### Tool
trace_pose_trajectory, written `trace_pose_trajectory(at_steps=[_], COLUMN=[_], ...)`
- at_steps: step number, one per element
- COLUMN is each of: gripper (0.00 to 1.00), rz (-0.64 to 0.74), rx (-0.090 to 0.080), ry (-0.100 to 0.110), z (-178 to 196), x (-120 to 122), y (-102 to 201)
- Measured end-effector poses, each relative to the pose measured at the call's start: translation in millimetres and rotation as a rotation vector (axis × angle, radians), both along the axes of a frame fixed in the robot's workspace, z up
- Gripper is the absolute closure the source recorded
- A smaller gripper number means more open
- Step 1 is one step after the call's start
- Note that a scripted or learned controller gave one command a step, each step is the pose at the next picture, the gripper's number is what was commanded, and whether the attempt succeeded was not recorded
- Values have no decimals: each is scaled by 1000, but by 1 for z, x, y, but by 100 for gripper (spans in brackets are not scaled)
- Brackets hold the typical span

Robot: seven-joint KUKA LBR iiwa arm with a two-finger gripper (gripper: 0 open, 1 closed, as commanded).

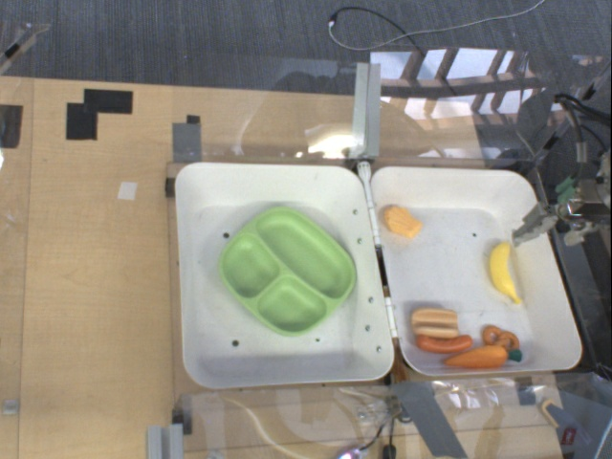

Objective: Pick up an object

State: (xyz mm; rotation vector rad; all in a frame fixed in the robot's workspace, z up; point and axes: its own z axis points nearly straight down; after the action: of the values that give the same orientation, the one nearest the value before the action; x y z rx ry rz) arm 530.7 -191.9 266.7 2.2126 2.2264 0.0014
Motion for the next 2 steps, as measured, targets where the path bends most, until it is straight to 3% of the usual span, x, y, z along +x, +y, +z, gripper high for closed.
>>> trace_pose_trajectory(at_steps=[1, 2], gripper=[0, 0], rz=[110, 118], rx=[1, -2], ry=[1, -6], z=[-106, -177], x=[48, 55], y=[7, -14])
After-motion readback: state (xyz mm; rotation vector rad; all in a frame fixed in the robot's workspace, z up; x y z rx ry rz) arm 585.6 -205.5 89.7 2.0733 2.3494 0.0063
